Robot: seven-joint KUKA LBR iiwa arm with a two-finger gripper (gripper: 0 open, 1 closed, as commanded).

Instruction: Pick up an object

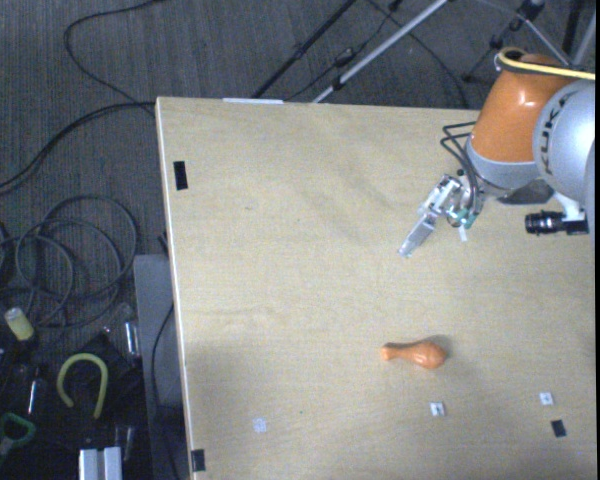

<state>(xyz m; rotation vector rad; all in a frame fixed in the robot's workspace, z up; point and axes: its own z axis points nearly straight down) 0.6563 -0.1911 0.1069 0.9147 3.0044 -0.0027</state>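
the gripper [412, 244] hangs in the right half of the frame, a little above centre, over the bare tan bench top [280, 268]. its fingers slant down toward the lower left; whether they are spread or closed cannot be told, and nothing shows between them. the orange pear-shaped object [417, 353] lies on the board in the lower right, well below the gripper and apart from it.

Orange pear-shaped object [417, 354], lying sideways on wooden bench
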